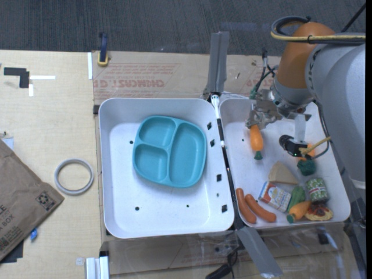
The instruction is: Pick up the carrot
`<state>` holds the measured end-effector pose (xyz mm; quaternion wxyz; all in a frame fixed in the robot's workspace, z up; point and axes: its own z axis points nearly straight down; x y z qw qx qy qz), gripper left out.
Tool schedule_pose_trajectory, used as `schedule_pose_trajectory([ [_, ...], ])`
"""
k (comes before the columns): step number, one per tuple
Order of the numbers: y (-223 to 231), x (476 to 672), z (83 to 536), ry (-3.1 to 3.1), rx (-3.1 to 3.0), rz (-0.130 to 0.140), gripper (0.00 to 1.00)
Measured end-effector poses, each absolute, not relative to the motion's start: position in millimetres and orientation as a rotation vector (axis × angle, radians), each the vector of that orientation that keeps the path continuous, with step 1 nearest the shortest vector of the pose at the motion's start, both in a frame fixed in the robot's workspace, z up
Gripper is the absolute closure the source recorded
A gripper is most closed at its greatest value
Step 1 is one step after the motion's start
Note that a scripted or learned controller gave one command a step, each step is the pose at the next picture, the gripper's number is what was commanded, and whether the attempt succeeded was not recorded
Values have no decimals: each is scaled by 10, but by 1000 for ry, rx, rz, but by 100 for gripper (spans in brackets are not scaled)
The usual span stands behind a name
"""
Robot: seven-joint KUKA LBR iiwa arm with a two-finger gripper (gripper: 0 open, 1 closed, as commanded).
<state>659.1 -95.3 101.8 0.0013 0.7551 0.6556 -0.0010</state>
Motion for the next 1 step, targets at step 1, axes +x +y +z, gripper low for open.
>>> schedule_pose_trajectory([
  [1,-335,6585,1918,2102,2334,-2,100],
])
